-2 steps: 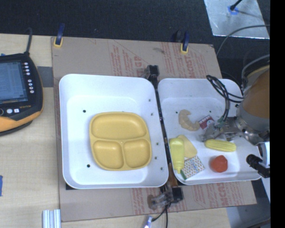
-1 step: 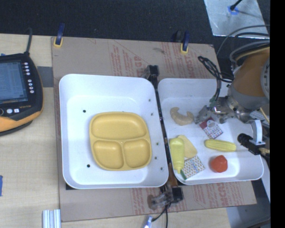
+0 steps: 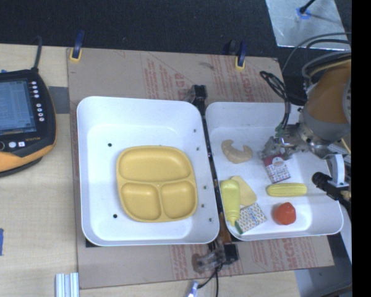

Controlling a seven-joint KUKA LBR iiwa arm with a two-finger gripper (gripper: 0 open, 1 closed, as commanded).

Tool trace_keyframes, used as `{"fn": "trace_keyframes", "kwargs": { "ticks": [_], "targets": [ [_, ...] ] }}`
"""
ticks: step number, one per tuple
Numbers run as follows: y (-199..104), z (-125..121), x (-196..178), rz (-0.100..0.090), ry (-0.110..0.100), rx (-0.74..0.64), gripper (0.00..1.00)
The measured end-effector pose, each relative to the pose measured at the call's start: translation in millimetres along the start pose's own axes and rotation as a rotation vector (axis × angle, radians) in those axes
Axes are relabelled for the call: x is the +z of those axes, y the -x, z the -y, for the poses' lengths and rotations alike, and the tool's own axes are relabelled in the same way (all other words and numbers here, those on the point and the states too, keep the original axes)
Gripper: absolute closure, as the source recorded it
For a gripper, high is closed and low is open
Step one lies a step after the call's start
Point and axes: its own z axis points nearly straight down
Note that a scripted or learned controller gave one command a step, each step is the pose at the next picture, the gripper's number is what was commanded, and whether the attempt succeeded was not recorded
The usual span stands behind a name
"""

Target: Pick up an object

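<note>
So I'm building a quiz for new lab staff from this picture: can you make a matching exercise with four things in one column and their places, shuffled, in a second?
Things:
1. yellow divided plate
2. red tomato
3. handheld screen pendant
4. beige croissant

Places:
A. on the bench, left of both bins
B. near corner of the right bin
C. middle of the left bin
D. far left part of the right bin

Pairs: 1-C, 2-B, 3-A, 4-D
</note>
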Motion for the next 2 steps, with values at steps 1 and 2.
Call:
{"fn": "trace_keyframes", "kwargs": {
  "ticks": [1,2],
  "targets": [
    [-74,-26,-99,-0.002,0.003,0.003,1.00],
    [-129,-11,-138,-0.002,0.002,0.003,1.00]
  ]
}}
